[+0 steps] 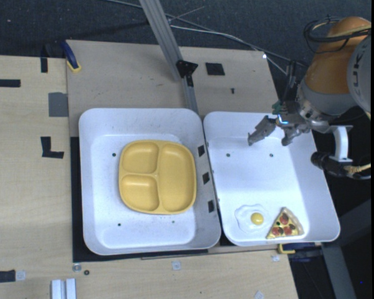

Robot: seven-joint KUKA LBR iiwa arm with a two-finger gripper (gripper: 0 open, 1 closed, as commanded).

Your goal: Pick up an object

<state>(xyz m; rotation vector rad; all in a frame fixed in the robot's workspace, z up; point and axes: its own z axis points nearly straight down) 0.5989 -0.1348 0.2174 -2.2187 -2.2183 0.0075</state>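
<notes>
Hovering over the upper part of the right shallow white plastic bin [271,173]: the two-finger gripper [275,136] on the grey arm with the orange band [336,61], reaching in from the right. Its dark fingers [259,132] are spread apart, nothing between them, tips pointing down-left toward the bin floor. Whether the tips touch the floor, cannot tell.

Candidate pick items both sit at the near edge of the right bin, well apart from the gripper:
- flat toy fried egg, white with a yellow yolk [251,218], lying flat near the bin's lower left corner
- triangular toy pizza slice with red toppings and tan crust [285,224], just beside the egg on its right, near the lower rim

Left shallow white plastic bin [96,167] holds a yellow three-compartment plastic tray [157,176], roughly centred and lying flat: two smaller compartments on the left, one long one on the right.

Bins sit side by side on the light wood table [124,73], rims touching or nearly so along the middle. A slanted grey metal bar [165,30] crosses the table above the bins. Thin cables run across the dark floor at the top.
</notes>
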